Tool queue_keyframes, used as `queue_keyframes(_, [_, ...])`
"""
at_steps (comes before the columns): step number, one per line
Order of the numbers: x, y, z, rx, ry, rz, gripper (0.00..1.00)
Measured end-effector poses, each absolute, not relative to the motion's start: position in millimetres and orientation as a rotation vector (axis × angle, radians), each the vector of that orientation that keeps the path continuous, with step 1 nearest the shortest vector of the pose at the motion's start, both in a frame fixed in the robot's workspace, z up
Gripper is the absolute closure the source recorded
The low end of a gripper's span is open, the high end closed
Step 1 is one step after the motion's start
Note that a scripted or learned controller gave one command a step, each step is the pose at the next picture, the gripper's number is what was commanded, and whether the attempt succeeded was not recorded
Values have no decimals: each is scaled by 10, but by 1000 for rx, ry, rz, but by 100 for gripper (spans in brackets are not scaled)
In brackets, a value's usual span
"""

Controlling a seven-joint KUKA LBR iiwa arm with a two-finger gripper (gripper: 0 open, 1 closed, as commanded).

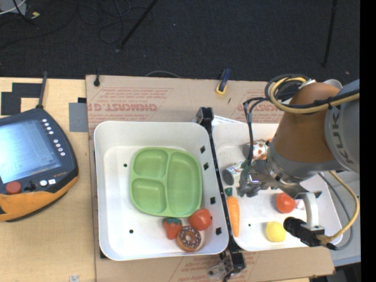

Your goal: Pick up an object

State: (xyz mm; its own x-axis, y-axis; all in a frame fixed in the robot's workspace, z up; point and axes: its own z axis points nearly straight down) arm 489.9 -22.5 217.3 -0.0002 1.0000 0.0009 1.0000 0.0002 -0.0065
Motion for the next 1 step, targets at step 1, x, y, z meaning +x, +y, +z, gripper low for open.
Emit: queue_keyframes(1, [4884,-277,2349,-2225,-2215,1,100])
